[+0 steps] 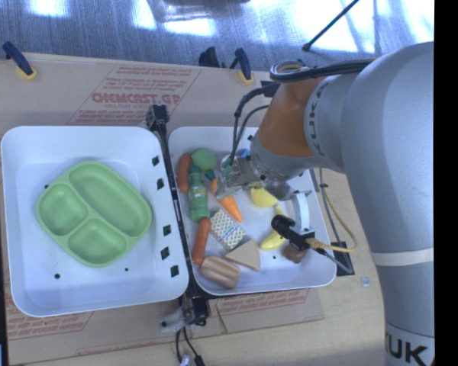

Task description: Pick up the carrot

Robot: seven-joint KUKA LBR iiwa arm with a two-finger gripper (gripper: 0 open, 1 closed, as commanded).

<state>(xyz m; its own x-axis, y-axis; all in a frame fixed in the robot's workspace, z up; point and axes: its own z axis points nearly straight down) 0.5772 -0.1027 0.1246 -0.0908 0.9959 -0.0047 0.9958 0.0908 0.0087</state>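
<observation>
A small orange carrot (230, 207) lies in the right bin (314, 274), pointing down and to the right, near the bin's middle. My gripper (230, 177) hangs low over the bin just above the carrot's upper end, and its tip is lost among the toys there. Two longer orange carrot-like pieces are also in this bin, one (183, 172) along the left wall and one (201, 240) lower down. I see nothing lifted off the bin floor.
Crowding the right bin are green vegetables (201, 197), a checkered block (227, 229), a bread roll (220, 271), a pale wedge (246, 257), a banana (271, 241) and a yellow fruit (262, 197). The left bin (23, 280) holds a green divided plate (94, 212).
</observation>
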